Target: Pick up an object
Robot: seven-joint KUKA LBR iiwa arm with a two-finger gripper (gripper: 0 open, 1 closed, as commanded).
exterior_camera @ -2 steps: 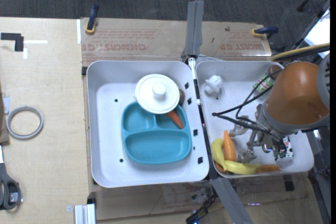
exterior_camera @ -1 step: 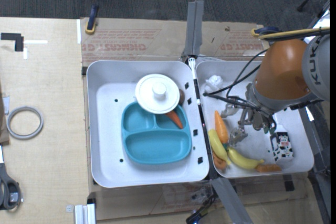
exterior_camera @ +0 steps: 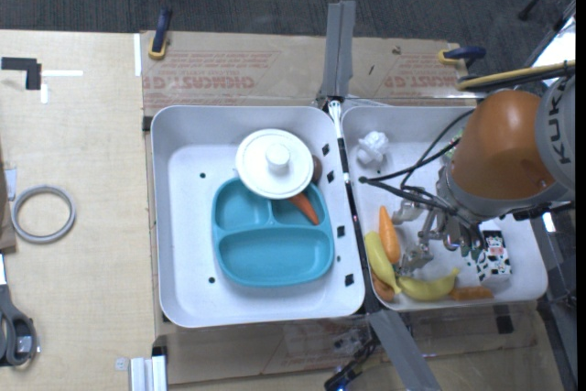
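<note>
Orange-banded arm's gripper (exterior_camera: 423, 254) — grip unreadable — hovers just above the banana (exterior_camera: 428, 287).

You have the claw (exterior_camera: 423, 244) low in the right bin (exterior_camera: 513, 288) — just above a banana (exterior_camera: 428, 287) at its near edge, beside a carrot (exterior_camera: 390, 238). In the left bin (exterior_camera: 174, 224), a white lid (exterior_camera: 274, 164) overlaps the blue tray's (exterior_camera: 271, 252) far edge.

Arm (exterior_camera: 513, 142): grey, orange band above wrist, reaching in over the right edge of the bench.
Gripper (exterior_camera: 417, 259): pointing down, low over the bench's front right part.
</note>
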